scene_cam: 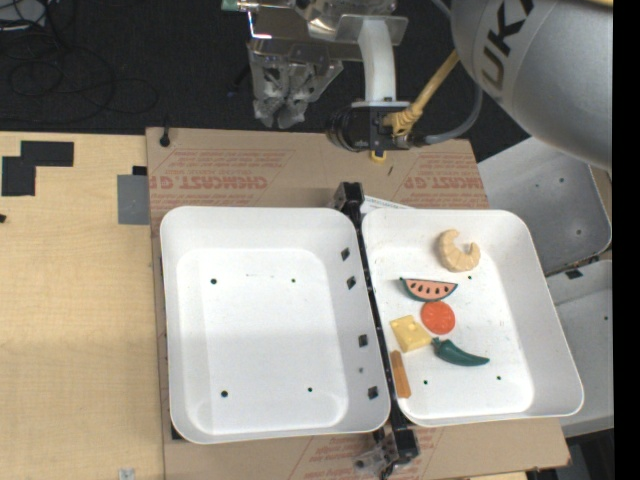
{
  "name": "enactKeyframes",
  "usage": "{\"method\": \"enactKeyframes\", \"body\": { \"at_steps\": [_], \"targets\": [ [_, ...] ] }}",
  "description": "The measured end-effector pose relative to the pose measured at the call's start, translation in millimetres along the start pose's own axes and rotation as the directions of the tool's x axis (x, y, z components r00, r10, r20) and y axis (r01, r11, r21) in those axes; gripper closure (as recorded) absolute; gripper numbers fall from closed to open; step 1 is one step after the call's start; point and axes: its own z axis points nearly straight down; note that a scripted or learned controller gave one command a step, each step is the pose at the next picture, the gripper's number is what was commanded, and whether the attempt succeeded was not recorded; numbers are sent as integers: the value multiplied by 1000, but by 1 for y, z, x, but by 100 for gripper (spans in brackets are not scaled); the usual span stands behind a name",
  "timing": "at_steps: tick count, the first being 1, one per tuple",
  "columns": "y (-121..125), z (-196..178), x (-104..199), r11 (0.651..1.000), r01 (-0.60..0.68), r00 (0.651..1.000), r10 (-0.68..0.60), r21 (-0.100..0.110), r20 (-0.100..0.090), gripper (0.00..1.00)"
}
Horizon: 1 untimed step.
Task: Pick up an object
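Claw (289, 98): raised behind the bins, grip state indeterminable, carrying nothing visible; toy foods, including the pale croissant-shaped piece (458, 251), lie loose in the right white bin (540, 268) for picking.

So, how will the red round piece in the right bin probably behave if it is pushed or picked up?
The red disc looks flat and thin, so it would probably slide rather than roll. It seems to touch the yellow block and lies close under the watermelon slice, so a push may move them too. Lying low in the bin, it could be hard to pinch.
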Motion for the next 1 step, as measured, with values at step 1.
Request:
{"method": "enactKeyframes", "body": {
  "at_steps": [1],
  "targets": [
    [-42,-2,-130,1000,-15,1000,15,-1,2,100]
  ]
}}
